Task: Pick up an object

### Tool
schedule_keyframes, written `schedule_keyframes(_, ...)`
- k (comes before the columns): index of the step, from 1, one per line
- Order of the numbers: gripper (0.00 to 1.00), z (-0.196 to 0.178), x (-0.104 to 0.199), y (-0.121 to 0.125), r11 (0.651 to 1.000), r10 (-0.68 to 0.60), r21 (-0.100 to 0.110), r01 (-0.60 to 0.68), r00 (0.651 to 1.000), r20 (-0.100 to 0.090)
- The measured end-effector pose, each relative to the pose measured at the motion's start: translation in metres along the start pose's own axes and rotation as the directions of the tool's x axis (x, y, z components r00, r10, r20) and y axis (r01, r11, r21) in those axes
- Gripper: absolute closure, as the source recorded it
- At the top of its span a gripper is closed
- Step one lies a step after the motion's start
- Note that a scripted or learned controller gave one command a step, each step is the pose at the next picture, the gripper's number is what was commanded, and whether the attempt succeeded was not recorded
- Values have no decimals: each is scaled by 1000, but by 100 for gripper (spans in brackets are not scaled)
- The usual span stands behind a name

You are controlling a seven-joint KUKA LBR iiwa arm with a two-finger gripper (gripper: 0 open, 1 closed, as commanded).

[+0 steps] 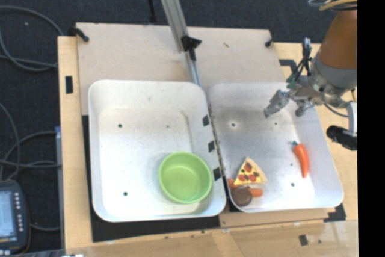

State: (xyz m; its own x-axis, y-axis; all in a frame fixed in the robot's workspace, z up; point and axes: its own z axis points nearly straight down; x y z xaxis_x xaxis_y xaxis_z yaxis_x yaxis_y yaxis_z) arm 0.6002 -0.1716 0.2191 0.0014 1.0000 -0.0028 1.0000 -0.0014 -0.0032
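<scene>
My gripper [287, 105] hangs over the upper right part of the right bin [258, 105], its two fingers spread open with nothing between them. An orange carrot [301, 158] lies near the bin's right side, below the gripper. A pizza slice [249, 172] rests near the front of that bin. Just below the slice sit a brown round piece [242, 196] and a small orange piece [257, 192]. A green bowl [185, 177] stands at the front right of the left bin [120, 111].
A slanted metal pole [173, 6] rises from behind the bins' dividing wall. Cables lie on the dark floor to the left. A black knob [340, 136] sticks out past the right bin's edge.
</scene>
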Motion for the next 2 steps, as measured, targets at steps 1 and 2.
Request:
schedule_keyframes(1, 0, 48, -3, 8, 1000, 1, 0, -1, 1000, 0)
schedule_keyframes(2, 0, 97, -7, 17, 1000, 2, 0, -2, 1000, 0)
